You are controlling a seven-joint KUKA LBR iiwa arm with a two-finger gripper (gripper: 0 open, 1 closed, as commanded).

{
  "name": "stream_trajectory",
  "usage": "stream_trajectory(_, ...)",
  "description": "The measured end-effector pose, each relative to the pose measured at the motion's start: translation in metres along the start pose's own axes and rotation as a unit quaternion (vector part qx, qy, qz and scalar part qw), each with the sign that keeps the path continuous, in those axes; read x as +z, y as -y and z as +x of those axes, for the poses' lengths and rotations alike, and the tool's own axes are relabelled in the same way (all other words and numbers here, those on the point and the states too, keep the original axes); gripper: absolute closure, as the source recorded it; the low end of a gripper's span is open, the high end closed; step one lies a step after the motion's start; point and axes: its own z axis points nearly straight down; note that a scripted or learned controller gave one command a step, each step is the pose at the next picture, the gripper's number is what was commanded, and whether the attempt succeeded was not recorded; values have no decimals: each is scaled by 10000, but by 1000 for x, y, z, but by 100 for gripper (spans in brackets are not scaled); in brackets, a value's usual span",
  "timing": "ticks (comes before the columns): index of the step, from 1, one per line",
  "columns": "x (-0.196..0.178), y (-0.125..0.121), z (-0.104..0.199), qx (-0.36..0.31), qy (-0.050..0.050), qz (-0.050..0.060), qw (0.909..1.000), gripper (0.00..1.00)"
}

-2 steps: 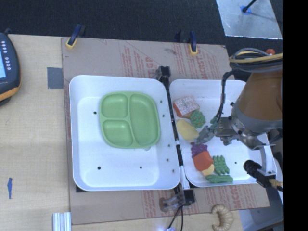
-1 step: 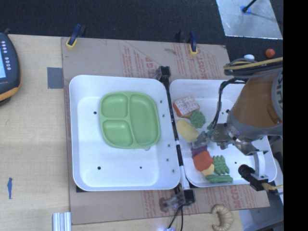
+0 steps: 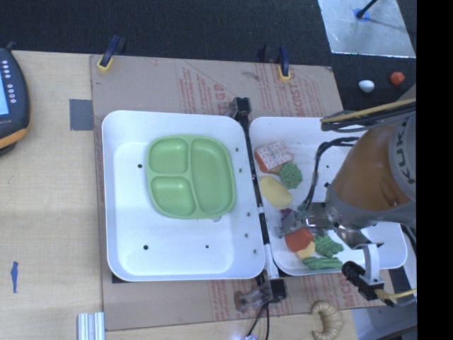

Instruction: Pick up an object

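Note:
The right bin [image 3: 311, 129] holds several toy foods. At its back left lies a red-and-white piece [image 3: 272, 154], with a leafy green piece [image 3: 291, 173] and a yellow lemon-like piece [image 3: 275, 190] just in front of it. Nearer the front lie a purple piece [image 3: 286, 223], a red-orange piece [image 3: 299, 240], a green piece [image 3: 328, 246] and a green pod [image 3: 320, 263]. The arm, with its orange band [image 3: 368, 172], leans over this bin from the right. My gripper [image 3: 312, 220] hangs low just above the purple and red-orange pieces.
The left bin [image 3: 127, 246] holds a light green divided plate [image 3: 191, 176] toward its back. A black clamp bar [image 3: 249, 161] runs between the bins. Cables loop beside the arm over the right bin. A handheld pendant [image 3: 10, 98] lies at the far left.

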Motion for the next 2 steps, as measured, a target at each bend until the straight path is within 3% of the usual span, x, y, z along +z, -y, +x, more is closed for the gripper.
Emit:
stream_trajectory(1,-12,-1,-1,-11,8,-16,10000,100)
stream_trajectory(2,-110,-112,55,-46,7,-123,9999,100)
